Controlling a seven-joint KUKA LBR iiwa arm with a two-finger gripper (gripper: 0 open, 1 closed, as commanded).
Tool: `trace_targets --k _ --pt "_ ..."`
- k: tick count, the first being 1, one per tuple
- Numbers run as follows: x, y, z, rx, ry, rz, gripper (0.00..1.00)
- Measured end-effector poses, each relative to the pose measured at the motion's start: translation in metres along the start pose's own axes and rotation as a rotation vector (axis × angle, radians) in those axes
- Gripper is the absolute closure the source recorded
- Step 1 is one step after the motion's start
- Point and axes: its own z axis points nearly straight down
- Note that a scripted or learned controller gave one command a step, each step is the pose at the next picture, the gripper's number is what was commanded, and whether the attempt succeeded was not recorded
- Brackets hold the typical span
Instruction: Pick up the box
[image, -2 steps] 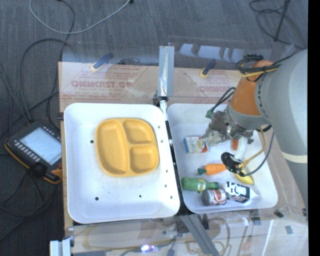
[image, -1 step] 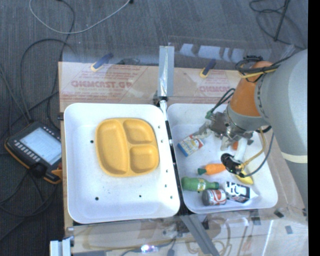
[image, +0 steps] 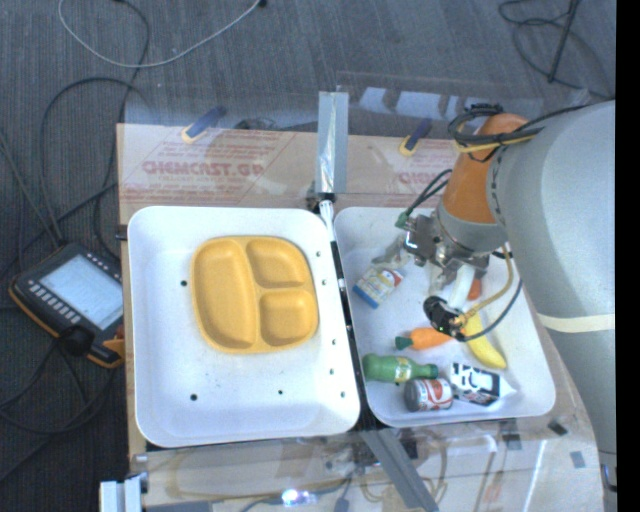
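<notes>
Camera view, centre right of the frame: the gripper (image: 443, 262) hangs over the upper part of the right bin (image: 540, 385), and whether it is parted or closed cannot be told, since cables and the wrist clutter it. The box (image: 380, 284), small, blue and white, lies just left of the gripper and slightly lower in the frame, near the bin's left wall; contact cannot be judged. Lower in the bin lie a carrot (image: 428, 339), a banana (image: 486, 350), a green bottle (image: 398, 369) and a can (image: 430, 394). A yellow divided tray (image: 254, 292) sits in the left bin (image: 160, 400). The arm's grey body hides the bin's right side.
</notes>
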Motion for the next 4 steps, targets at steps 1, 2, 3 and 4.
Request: trace_targets --k 1,2,3,4 --pt "0.007 0.001 -0.001 -0.005 -0.005 -0.031 0.0" --pt "0.012 0.004 -0.013 -0.013 0.004 -0.035 1.0" --pt "0.056 -0.039 -0.088 0.022 0.0 -0.495 1.0" --pt "0.011 -0.066 -0.13 0.022 -0.005 -0.142 1.0"
